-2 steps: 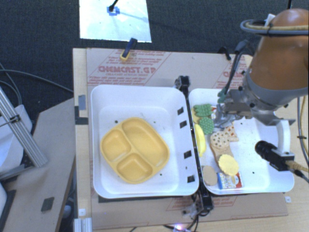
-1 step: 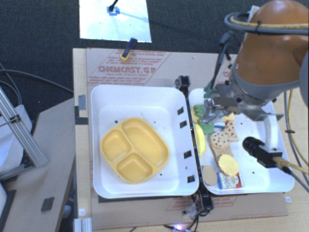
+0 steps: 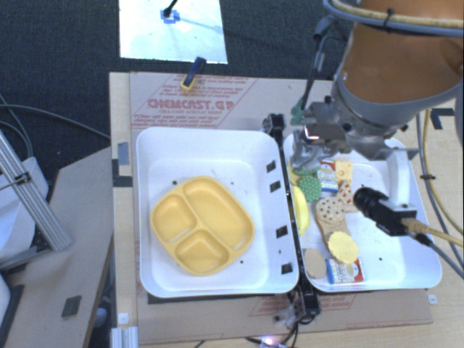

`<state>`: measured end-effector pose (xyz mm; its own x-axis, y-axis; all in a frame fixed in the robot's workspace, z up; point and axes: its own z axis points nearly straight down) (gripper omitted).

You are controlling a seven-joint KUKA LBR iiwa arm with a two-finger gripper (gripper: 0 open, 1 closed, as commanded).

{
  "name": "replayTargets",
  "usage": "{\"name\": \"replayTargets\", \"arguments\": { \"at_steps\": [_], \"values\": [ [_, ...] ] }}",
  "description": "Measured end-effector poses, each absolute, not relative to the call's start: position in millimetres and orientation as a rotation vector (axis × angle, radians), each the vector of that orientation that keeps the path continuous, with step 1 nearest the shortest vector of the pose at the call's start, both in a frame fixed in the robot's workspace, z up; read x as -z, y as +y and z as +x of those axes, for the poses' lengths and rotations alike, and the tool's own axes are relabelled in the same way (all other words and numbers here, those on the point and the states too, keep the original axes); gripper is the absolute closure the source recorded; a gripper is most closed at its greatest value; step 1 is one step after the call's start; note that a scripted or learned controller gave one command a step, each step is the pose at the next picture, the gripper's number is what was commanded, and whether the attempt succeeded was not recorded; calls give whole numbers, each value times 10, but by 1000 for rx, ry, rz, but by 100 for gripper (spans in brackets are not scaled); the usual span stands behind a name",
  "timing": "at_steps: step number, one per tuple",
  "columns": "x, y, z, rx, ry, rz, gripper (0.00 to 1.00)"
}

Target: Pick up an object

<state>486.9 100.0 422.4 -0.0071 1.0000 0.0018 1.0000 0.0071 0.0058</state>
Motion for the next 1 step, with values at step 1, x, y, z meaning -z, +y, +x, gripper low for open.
{"name": "replayTargets", "arguments": {
  "at_steps": [1],
  "values": [
    [-4316,982,4875,-7,2231,2207,100]
  ]
}}
